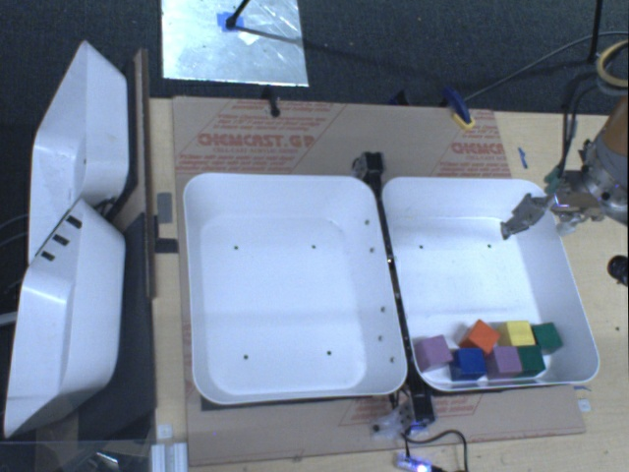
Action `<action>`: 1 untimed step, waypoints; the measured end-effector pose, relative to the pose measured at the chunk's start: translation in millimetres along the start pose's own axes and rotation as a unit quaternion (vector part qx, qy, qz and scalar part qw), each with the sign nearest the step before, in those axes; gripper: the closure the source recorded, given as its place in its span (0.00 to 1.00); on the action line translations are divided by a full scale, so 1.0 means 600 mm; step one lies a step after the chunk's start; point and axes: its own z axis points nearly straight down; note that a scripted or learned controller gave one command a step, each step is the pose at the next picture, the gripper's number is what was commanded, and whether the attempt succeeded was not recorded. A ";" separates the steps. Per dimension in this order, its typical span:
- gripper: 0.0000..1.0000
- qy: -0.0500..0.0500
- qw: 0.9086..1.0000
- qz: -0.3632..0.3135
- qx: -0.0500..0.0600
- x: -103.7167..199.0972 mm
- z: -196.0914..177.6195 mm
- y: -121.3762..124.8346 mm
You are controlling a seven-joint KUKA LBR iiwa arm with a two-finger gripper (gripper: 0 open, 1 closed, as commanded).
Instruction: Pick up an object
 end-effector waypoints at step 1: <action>0.00 0.000 1.000 -0.002 -0.001 0.053 -0.014 0.111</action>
